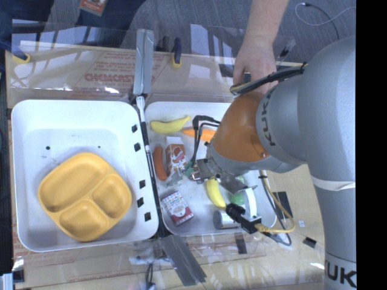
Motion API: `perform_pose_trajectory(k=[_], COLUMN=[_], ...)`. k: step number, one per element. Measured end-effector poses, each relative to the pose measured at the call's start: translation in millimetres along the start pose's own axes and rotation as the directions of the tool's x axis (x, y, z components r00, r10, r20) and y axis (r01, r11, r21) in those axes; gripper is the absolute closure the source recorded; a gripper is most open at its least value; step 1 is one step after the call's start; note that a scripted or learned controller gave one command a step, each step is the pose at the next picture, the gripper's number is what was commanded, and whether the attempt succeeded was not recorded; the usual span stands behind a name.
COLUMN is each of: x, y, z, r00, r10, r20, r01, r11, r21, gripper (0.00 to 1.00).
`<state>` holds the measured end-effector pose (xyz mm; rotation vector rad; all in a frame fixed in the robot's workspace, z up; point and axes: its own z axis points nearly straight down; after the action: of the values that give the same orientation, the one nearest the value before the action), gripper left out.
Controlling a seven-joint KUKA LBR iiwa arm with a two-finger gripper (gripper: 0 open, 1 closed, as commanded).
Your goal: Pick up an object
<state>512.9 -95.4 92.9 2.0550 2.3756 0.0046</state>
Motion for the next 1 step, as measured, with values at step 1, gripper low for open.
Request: perform_pose_trajectory(k=[1], x=[-36.2], y=[41.8], z=[-0.3], r00=[0.987], r10=[-0.163], r20=[-0.001], r01=[0.163], r11=[0.987], r21=[0.005], gripper=[0.0])
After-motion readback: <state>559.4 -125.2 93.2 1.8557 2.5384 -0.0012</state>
